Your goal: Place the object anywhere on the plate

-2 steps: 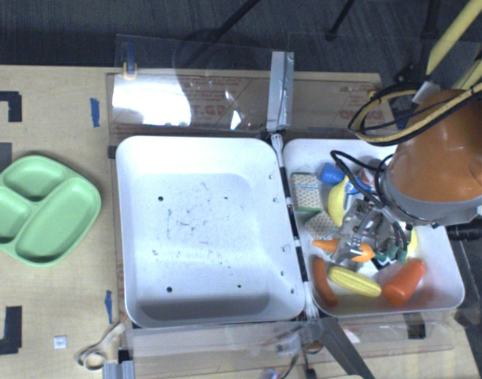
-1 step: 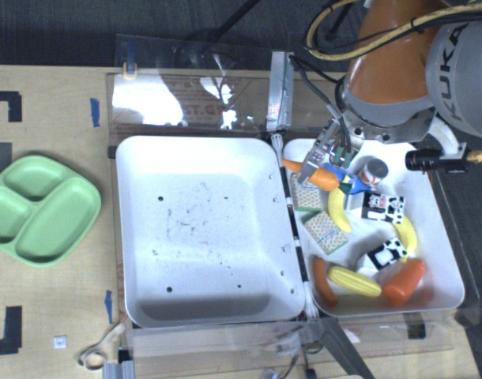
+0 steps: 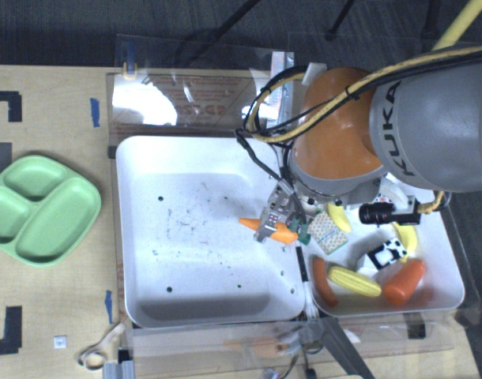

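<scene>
1. One green plate (image 3: pixel 40 209) with three compartments sits on the counter (image 3: pixel 59 93) at 9 o'clock, outside both bins. It is the target, well apart from everything else, so I judge that most of the carry is still to be done.
2. The left bin (image 3: pixel 193 212), one of two, lies at the middle of the view. Its floor is bare apart from small dark specks.
3. At the 3 o'clock edge of that bin, one gripper (image 3: pixel 270 229) is closed across one orange carrot (image 3: pixel 285 234). The carrot's pointed end sticks out toward 9 o'clock. It looks pinched near its middle, probably so it stays level during travel. I cannot tell whether it is lifted or touching the floor.
4. The right bin (image 3: pixel 442 302), at 4 o'clock, holds the spares crowded together: one corn cob (image 3: pixel 354 281), two small yellow pieces, two reddish pieces, one checkered pad (image 3: pixel 329 233) and one black-and-white toy (image 3: pixel 388 253).
</scene>
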